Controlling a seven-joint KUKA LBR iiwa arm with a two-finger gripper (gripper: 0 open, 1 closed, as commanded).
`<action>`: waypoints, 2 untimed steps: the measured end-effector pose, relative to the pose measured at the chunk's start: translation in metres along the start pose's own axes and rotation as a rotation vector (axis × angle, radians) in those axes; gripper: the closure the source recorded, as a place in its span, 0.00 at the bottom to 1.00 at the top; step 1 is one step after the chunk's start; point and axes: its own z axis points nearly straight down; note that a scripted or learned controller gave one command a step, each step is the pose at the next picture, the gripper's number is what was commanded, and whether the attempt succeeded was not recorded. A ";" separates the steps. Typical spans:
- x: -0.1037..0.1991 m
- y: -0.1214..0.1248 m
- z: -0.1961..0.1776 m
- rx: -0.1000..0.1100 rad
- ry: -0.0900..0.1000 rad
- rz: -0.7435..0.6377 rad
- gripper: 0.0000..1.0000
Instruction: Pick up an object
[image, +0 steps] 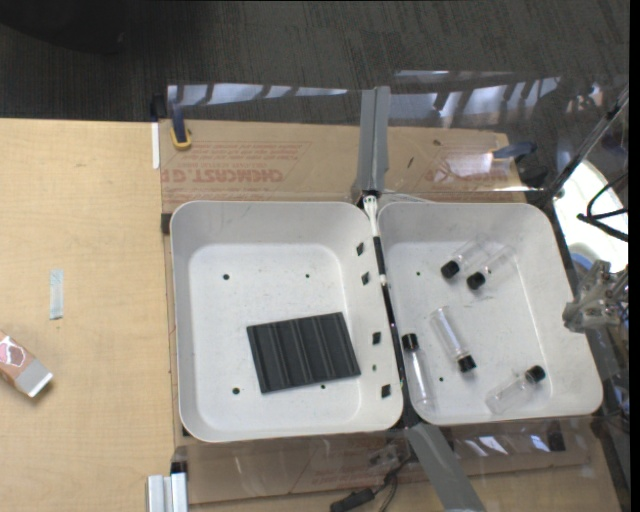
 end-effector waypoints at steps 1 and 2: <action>-0.001 -0.005 -0.046 0.000 -0.002 -0.337 1.00; -0.008 -0.003 -0.002 -0.002 0.001 -0.499 1.00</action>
